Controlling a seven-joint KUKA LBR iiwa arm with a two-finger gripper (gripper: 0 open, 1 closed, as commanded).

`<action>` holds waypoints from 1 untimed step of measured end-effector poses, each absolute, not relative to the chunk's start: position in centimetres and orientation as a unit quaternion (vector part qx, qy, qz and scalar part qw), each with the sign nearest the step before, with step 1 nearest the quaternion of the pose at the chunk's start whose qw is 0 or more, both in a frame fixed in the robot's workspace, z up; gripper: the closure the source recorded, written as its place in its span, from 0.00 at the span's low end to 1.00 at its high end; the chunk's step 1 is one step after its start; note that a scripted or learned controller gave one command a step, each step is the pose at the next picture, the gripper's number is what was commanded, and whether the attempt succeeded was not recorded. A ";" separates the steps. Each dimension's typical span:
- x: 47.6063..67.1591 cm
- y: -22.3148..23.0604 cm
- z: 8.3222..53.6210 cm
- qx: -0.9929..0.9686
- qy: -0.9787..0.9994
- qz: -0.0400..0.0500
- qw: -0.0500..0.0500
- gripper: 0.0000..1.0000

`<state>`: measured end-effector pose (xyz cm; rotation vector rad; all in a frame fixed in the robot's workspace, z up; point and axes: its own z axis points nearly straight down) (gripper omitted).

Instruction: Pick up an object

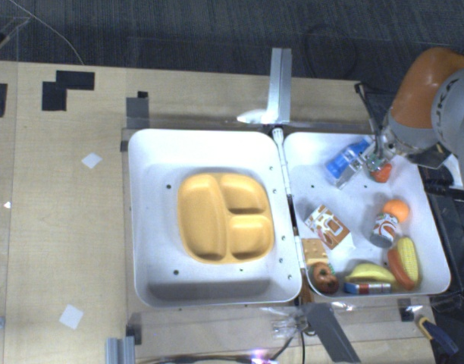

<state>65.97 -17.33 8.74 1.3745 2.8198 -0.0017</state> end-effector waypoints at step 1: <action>66.4 -17.2 10.2 0.434 0.901 0.000 0.010 1.00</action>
